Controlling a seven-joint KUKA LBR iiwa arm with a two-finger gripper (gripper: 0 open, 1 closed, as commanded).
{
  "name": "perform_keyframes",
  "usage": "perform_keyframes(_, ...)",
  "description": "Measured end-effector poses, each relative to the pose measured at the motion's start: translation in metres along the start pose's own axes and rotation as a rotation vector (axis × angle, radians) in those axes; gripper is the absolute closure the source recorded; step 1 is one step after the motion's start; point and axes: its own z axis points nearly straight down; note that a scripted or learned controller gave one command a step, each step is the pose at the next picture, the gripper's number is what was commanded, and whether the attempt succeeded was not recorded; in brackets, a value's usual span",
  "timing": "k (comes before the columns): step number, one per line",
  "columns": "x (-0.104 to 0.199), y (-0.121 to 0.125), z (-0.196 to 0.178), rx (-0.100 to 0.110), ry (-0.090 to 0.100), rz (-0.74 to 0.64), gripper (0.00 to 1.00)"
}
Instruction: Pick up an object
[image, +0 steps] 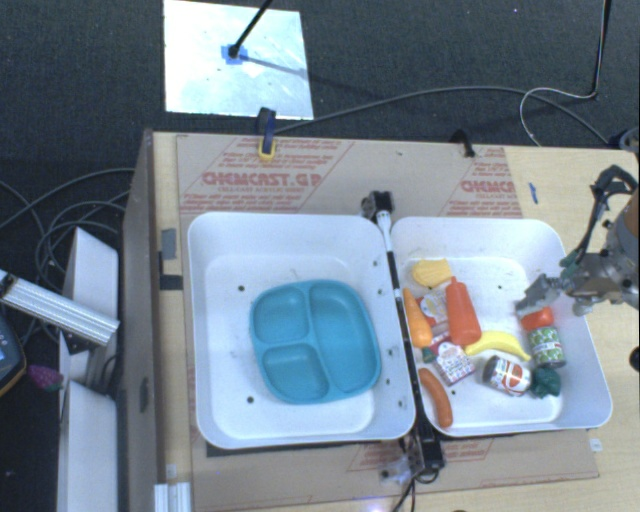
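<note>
Camera view, looking down at a slant: my arm comes in from the right edge, over the right bin (575, 262). My pincer (540, 293) hangs over the bin's right half, above its floor, just above and left of a small red-topped piece (538, 318). Can't tell if it's apart or together; too blurry and dark at the tip. Nothing visibly held.

Right bin holds the pile, mostly centre to lower right. Yellow chunk (432, 271) near the top of the pile. Below it an orange bottle-shaped thing (462, 312), upright-ish along the bin's length. Carrot (418, 318) lies to its left, close to the divider btw. the bins. Banana (498, 345) sits just below the bottle's bottom end, curving to the right. Small printed packet (453, 362) left of the banana. Sausage (436, 397) lowest, near the bin's front-left corner. Red-and-white can (506, 374) on its side, below the banana. Green can (547, 346) just under the red-topped piece, and a dark green lump (546, 382) below that, near the front-right wall.

Left bin (230, 250): blue divided plate (315, 340) lying flat in the middle, three compartments, tilted a bit askew to the bin's walls.
</note>
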Motion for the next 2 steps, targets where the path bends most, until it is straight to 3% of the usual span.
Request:
perform_keyframes(1, -0.045, 0.041, 0.127, 0.004, 0.001, 0.003, 0.0)
perform_keyframes(2, -0.057, 0.048, 0.185, 0.0, 0.0, 0.003, 0.0)
